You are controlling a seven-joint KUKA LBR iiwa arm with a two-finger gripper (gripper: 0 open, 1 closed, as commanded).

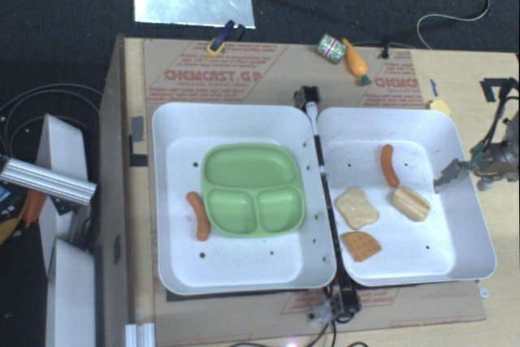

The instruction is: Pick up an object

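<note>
Camera view: fingers (449, 172) over right bin (467, 256).

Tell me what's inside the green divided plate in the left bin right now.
The green plate shows three bare compartments, no food in any. A sausage lies just outside its left rim, on the left bin floor. Whatever is beneath the plate is covered.

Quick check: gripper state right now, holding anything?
Gripper: at the right bin's right rim, nothing seen in it; open or closed cannot be told.
</note>
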